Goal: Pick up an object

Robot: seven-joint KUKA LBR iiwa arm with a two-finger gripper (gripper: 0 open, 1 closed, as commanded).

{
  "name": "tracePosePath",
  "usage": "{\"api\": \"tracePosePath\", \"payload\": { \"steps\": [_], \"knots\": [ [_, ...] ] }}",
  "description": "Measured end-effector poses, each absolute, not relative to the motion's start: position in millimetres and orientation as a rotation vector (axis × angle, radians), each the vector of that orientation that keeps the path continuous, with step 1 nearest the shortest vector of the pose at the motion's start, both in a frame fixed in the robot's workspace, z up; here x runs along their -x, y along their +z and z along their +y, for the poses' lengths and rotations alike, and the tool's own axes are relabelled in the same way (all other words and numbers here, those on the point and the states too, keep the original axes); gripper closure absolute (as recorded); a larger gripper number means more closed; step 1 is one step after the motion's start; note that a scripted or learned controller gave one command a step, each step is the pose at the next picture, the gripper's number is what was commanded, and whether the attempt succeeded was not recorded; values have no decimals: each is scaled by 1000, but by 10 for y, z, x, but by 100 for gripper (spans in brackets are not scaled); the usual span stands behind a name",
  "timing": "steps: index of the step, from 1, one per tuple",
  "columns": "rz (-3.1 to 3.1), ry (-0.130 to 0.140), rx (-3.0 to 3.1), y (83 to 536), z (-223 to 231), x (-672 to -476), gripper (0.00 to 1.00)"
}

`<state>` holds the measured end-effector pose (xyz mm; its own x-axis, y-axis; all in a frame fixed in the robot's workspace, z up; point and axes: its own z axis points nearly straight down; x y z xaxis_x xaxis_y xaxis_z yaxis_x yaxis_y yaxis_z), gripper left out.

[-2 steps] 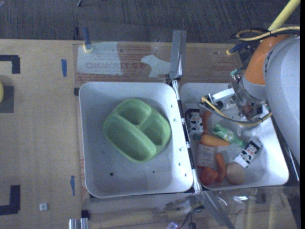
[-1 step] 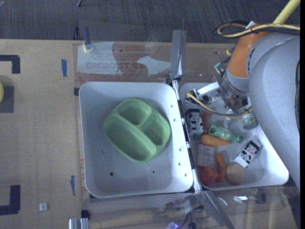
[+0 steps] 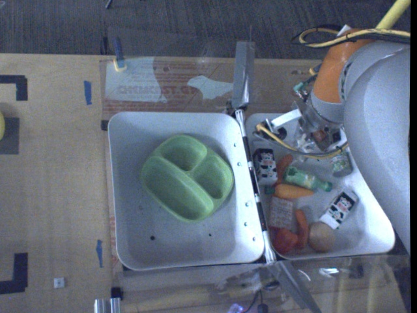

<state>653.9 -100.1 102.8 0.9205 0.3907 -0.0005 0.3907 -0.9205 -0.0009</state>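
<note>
Several small items, a carrot [image 3: 294, 191] and a green bottle [image 3: 307, 178] among them, lie unpicked in the right bin [image 3: 374, 230]; my gripper [image 3: 317, 134] hovers above, grip state impossible to tell. Nothing is lifted yet.

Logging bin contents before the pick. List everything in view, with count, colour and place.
bins: 2, white, side by side on the bench
divided plate: 1, green, left bin
cow-print cartons: 2, black and white, right bin, one at its left wall, one lower right
bottle: 1, green, right bin centre
carrot: 1, orange, below the bottle
potato: 1, tan, right bin front
tomato: 1, red, right bin front
arm: 1, grey with orange band, over the right bin
gripper: 1, low over the right bin's back
</note>
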Motion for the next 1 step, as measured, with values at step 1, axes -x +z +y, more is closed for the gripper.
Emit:
{"api": "tracePosePath", "payload": {
  "steps": [1],
  "knots": [
    [-313, -2, 3122, 862, -1061, -6482, 100]
  ]
}}
